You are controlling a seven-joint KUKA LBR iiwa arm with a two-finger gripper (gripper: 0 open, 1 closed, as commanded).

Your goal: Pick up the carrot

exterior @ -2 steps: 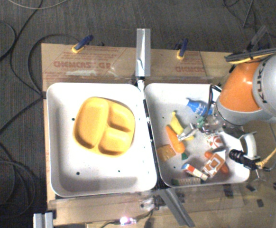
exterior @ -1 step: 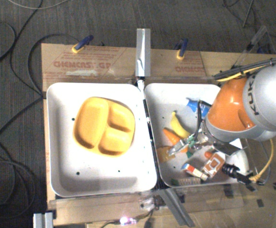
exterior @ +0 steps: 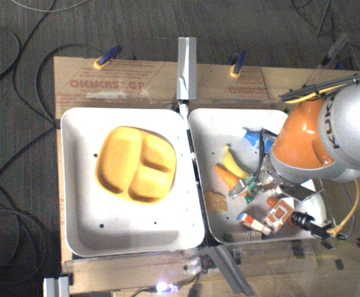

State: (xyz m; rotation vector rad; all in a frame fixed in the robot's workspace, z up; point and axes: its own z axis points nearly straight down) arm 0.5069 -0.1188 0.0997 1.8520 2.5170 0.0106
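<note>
Two white bins on cardboard-covered bench, dark carpet.

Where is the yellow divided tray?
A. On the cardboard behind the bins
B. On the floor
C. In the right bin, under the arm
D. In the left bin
D: the yellow divided tray lies in the left bin, apart from the carrot and clutter in the right bin.

The gripper hangs inside the right bin. The carrot lies just left of it, with the banana behind that. Well to the gripper's left, in the left bin, sits the divided plate.
</note>
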